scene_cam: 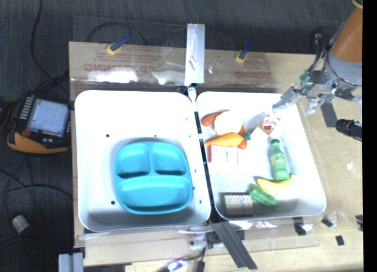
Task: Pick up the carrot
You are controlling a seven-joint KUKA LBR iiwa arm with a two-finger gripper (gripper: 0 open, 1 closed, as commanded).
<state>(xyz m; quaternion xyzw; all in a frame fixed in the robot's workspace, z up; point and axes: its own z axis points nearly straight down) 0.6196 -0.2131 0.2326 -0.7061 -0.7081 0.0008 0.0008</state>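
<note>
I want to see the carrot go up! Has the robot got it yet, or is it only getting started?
Only getting started. Nothing looks done: the carrot lies in the right bin, near the divider, beside a white item. In hand: the tool hangs by that bin's far right corner, well away from the carrot and holding nothing. Left to do: move over the carrot, come down, grab it and lift.

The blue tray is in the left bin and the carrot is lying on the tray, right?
Not quite. The blue tray is in the left bin, but the carrot is not on it. The camera view shows the carrot lying in the right bin, near the wall between the two bins.
</note>
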